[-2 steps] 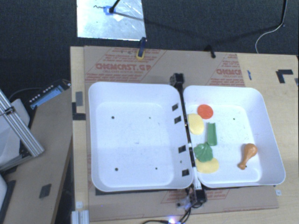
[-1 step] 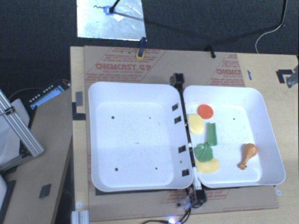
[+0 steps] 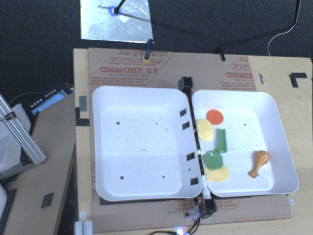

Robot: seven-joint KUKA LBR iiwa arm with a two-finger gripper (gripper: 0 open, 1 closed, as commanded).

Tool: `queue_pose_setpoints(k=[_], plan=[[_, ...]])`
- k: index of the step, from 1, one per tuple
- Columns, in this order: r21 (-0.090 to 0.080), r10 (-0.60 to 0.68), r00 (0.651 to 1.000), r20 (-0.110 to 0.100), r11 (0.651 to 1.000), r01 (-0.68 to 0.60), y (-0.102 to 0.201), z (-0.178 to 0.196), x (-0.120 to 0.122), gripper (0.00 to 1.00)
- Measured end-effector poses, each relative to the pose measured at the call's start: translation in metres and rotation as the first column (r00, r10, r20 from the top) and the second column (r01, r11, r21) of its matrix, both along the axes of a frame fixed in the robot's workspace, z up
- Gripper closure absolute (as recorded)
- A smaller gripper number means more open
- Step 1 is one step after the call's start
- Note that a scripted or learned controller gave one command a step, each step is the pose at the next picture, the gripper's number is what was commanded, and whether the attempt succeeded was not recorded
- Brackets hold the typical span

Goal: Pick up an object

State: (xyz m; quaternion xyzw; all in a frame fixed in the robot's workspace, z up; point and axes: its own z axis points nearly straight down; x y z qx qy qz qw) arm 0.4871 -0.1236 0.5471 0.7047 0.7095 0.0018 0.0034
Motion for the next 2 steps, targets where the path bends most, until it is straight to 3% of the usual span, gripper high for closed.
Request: queue_pose_setpoints(k=[1, 2], plan=[[-0.002, -0.009, 1.0, -0.004, 1.0, 0.009, -0.059, -0.013, 0.07, 1.0], [0.001, -0.01, 1.0, -0.004, 1.0, 0.01, -0.073, -0.011, -0.004, 1.0]])
